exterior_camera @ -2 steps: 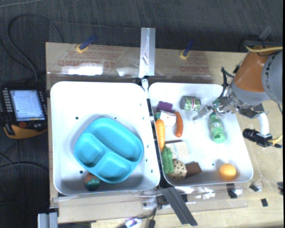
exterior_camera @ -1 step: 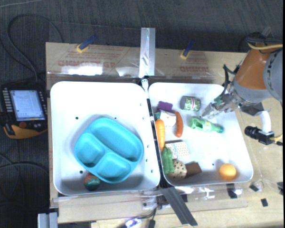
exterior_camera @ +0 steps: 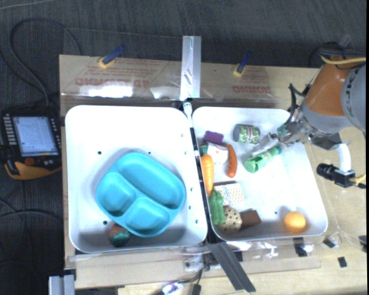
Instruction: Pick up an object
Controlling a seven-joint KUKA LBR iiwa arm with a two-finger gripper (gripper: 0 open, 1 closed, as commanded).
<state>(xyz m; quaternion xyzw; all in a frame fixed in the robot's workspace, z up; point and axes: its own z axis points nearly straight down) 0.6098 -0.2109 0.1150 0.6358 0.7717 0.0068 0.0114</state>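
Reach step, as I read it. End effector [exterior_camera: 277,141] low in the right bin [exterior_camera: 307,183], just beside the green bottle [exterior_camera: 262,158] lying far-centre. I cannot tell its opening. Next: settle over the bottle, close, lift straight.

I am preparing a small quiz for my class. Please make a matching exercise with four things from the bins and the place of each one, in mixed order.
Things:
1. blue tray
2. orange ball
3. carrot
4. green can

Places:
A. near corner of the right bin, on the arm's side
B. right bin, far part
C. left bin
D. right bin, along the wall shared with the left bin

Pairs: 1-C, 2-A, 3-D, 4-B
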